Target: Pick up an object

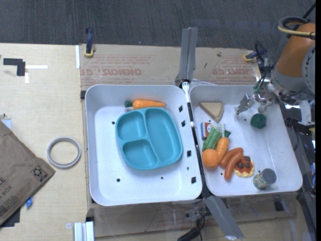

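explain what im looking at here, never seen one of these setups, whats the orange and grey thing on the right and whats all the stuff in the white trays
The orange and grey thing is a robot arm reaching in from the right. At its end is a small two-finger gripper for picking things up. The picture comes from one fixed camera above the bench, looking down at a slant.

Two shallow white bins sit side by side. The left bin holds a blue divided plate with a toy carrot just behind it. The right bin holds toy food: a bread slice, a dark green ball, a second carrot, an orange, a sausage, a small pizza slice and a can.

The gripper hangs beside the green ball; nothing visibly sits between its fingers.
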You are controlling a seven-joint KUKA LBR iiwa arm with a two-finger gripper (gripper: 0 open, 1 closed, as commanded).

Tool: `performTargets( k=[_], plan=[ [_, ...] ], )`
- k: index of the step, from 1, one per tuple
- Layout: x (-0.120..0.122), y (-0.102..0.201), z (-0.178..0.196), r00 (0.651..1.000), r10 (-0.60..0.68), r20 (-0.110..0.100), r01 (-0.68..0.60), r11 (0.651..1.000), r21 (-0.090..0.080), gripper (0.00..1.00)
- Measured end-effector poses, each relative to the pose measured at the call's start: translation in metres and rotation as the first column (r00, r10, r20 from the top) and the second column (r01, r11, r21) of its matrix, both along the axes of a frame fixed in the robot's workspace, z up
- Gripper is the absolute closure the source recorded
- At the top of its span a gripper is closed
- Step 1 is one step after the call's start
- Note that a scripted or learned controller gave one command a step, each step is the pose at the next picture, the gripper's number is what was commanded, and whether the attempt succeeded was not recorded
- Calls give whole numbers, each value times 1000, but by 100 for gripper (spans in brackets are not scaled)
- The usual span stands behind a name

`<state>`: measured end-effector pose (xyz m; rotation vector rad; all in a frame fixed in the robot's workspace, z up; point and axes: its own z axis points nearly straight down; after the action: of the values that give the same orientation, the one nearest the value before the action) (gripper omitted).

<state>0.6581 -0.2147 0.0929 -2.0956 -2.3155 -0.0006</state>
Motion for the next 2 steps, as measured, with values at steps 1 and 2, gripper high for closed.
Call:
performTargets(
  k=[1,2],
  plan=[
    [-32,-8,38,992,129,12,-129,992,-13,0],
    [-29,-2,-3,981,195,11,-195,981,-10,0]
  ],
)
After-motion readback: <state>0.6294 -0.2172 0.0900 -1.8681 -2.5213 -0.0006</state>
